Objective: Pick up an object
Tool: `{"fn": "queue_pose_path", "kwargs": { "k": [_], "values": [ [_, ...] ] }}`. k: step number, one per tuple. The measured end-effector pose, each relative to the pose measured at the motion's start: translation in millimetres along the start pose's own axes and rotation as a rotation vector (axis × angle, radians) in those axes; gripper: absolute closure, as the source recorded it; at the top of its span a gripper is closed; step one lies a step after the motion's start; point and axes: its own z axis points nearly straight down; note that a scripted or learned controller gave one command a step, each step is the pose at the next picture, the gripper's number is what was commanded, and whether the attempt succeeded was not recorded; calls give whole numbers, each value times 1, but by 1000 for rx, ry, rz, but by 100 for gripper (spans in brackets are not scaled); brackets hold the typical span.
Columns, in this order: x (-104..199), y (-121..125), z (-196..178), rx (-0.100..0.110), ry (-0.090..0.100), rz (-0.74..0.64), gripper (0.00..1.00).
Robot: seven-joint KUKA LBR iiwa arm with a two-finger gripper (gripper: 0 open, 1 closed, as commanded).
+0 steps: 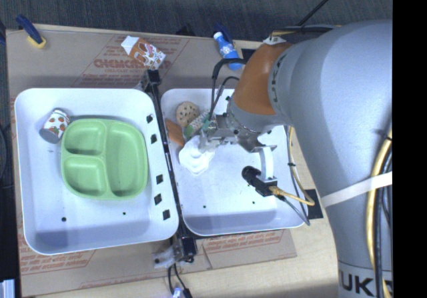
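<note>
1. Several small objects lie clustered in the right bin (233, 220) near its upper left part: a white crumpled item (195, 159), a round speckled cookie-like piece (187, 113), and an orange piece (175, 133) against the left wall.
2. The gripper (208, 133) sits low over this cluster, just above the white item; whether it grips anything cannot be told.
3. The grey arm (333, 123) with its orange band (257, 83) reaches in from the right.
4. The left bin (40, 223) holds a green divided plate (105, 157) and a small patterned cup (55, 125) at its upper left.
</note>
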Motion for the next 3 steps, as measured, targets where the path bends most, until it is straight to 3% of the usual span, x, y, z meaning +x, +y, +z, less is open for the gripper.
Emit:
{"fn": "queue_pose_path", "kwargs": {
  "k": [1, 2, 3],
  "values": [
    [10, -54, -111, -4, -3, 5, 100],
    [14, -112, -116, 0, -3, 4, 100],
    [14, -112, -116, 0, -3, 5, 0]
  ]
}}
